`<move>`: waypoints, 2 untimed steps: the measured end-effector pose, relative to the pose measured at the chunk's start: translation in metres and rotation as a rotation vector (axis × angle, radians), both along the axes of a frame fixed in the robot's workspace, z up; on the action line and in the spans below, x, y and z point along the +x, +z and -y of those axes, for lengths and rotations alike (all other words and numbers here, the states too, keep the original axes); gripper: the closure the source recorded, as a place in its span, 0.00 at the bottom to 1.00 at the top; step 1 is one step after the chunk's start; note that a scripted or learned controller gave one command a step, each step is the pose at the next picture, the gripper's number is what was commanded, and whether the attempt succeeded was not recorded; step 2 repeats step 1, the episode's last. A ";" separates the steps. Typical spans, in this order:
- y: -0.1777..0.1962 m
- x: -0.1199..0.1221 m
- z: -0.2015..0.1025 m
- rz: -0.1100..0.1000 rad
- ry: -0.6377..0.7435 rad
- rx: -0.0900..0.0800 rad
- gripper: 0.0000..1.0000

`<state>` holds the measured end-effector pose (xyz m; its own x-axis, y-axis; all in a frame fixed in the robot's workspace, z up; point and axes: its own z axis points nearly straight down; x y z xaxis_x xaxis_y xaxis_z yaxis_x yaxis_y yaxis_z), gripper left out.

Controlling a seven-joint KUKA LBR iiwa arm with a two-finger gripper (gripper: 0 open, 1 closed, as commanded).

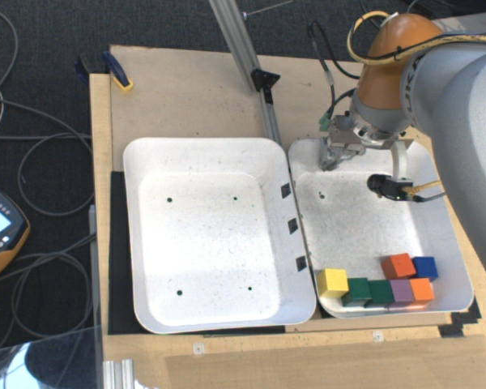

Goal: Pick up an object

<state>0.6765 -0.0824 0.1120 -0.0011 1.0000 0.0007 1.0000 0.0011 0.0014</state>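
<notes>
Several small blocks lie clustered at the near edge of the right bin point(348, 209): a yellow block point(334, 281), two green blocks point(369, 291), a purple block point(402, 290), two orange blocks point(399, 265) and a blue block point(425, 267). My gripper point(334, 156) hangs over the far left corner of that bin, well away from the blocks. Nothing shows between its fingers.
The left bin point(206, 233) lies beside the right one. A slanted metal pole point(243, 55) crosses the bench behind the bins. A black cable end point(386, 186) dangles over the right bin. The bulky grey arm point(462, 112) covers the right side.
</notes>
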 end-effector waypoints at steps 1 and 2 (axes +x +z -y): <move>0.045 -0.002 0.001 0.005 -0.002 -0.001 1.00; 0.045 -0.002 0.001 0.005 -0.002 -0.001 1.00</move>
